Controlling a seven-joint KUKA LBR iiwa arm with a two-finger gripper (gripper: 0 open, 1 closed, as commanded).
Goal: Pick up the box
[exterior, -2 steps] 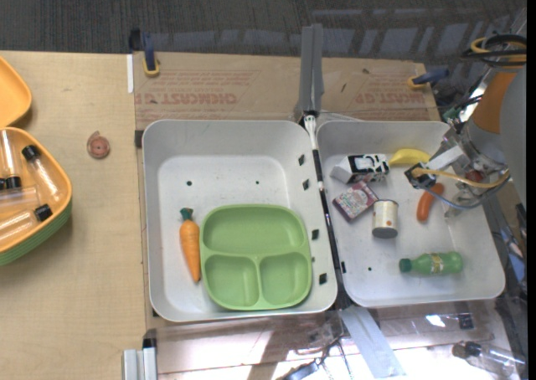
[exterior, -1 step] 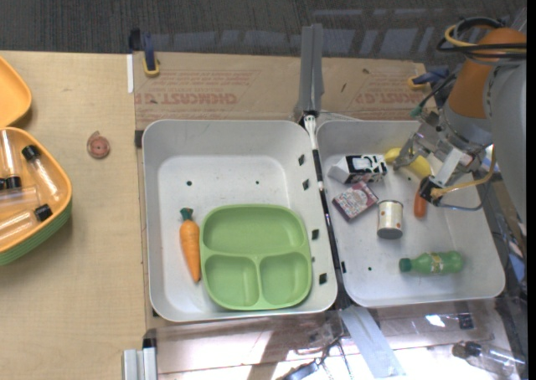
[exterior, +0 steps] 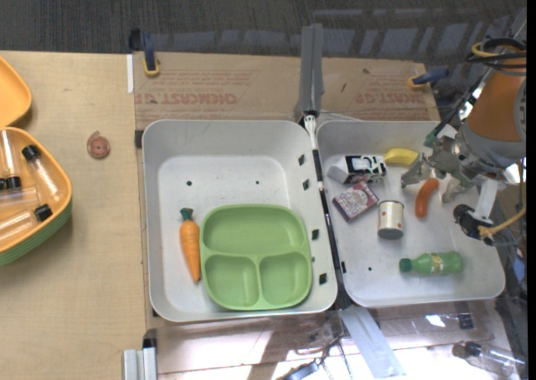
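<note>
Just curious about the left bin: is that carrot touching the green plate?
Apart. The camera view shows a thin strip of white bin floor between the carrot and the left rim of the green plate, down the carrot's whole length.

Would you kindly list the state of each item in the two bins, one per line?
box: lying flat, tilted, free in the right bin.
can: upright beside the box.
green bottle: on its side, cap on.
green tray: flat in the left bin, compartments bare.
carrot: lying beside the tray.
pincer: over the right bin, orange piece below it.
</note>
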